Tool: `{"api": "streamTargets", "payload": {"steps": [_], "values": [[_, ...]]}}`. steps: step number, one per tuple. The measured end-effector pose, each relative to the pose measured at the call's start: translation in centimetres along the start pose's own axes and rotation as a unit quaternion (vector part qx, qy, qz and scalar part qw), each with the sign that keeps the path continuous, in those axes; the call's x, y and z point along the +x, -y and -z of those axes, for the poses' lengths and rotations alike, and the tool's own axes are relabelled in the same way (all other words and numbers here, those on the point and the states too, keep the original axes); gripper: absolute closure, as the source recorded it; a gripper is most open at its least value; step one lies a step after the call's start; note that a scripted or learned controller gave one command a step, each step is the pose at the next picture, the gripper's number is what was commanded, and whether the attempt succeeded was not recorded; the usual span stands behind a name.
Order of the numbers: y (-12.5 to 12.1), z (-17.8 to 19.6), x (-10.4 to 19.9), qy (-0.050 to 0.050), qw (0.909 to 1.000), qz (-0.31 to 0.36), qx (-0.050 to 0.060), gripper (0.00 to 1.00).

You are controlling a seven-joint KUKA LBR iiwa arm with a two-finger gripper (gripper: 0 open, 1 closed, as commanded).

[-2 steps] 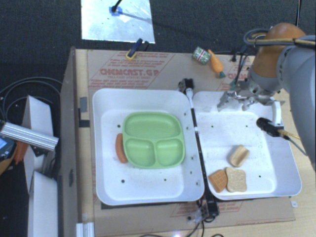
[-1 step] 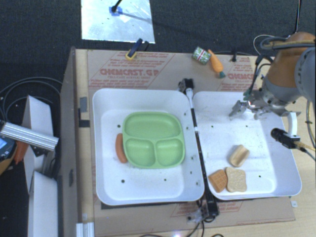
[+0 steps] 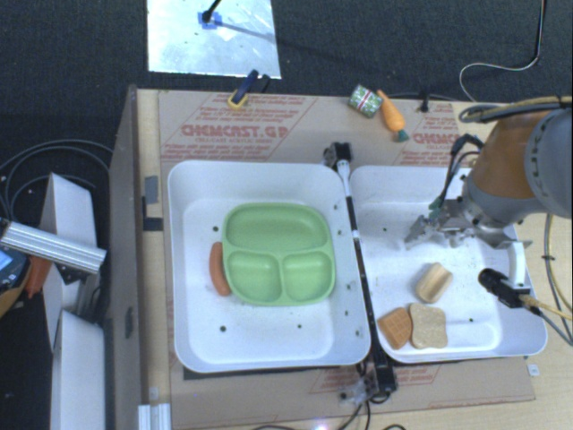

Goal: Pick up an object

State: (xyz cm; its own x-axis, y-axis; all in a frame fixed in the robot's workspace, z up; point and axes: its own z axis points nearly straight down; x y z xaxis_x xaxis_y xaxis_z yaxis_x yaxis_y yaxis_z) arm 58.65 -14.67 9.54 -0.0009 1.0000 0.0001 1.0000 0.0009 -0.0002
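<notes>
Bread roll (image 3: 433,282) lying loose in the right bin (image 3: 385,195), just below the gripper (image 3: 428,231).

The pale roll sits near the middle of that bin, apart from the metal fingers, which reach left above it; they look spread, with nothing between them, though the view is too coarse there to be certain. Nearer the bin's front edge lie a slice of toast (image 3: 428,326) and, touching its left side, an orange cracker-like piece (image 3: 395,327). The left bin (image 3: 192,330) holds a green divided plate (image 3: 278,253) with a sausage (image 3: 218,268) against its left rim. Behind the bins, on the cardboard, rest a small can (image 3: 364,99) and a toy carrot (image 3: 392,114).
</notes>
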Motion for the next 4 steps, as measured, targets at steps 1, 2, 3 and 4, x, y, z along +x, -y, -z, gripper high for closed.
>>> {"api": "streamTargets", "payload": {"steps": [1,2,3,4], "values": [[-8.3,0.7,-2.0,0.001,1.0,0.001,-0.002,0.0],[-1.7,0.0,-1.2,0.0,1.0,0.0,0.0,0.0],[5.5,-1.1,1.3,0.0,1.0,0.0,0.0,0.0],[5.3,0.0,1.3,0.0,1.0,0.0,-0.002,1.0]]}}
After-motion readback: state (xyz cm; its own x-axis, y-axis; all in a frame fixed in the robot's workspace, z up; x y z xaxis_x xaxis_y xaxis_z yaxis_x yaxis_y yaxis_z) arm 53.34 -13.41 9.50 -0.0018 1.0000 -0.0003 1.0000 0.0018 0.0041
